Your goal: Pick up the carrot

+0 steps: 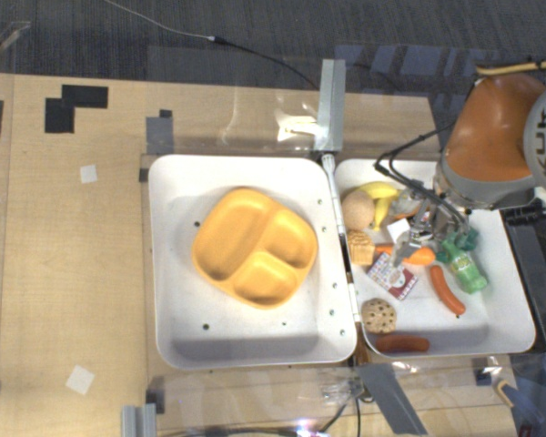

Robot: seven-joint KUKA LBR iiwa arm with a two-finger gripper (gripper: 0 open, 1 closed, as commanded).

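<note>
The carrot [422,256] is a small orange piece in the middle of the right bin [514,330], partly covered by the gripper. My gripper [413,240] hangs low over the bin, directly above and touching or almost touching the carrot's left end. The arm's orange band [496,135] rises behind it at the upper right. I cannot tell whether the carrot is between the jaws.
Crowded around the carrot are a banana [379,194], a beige round item [357,211], a red-and-white packet [392,276], a green bottle [468,273], a red-orange sausage shape [447,292], a cookie [379,316] and a brown sausage [401,343]. A yellow divided plate [253,246] lies in the left bin [177,335].
</note>
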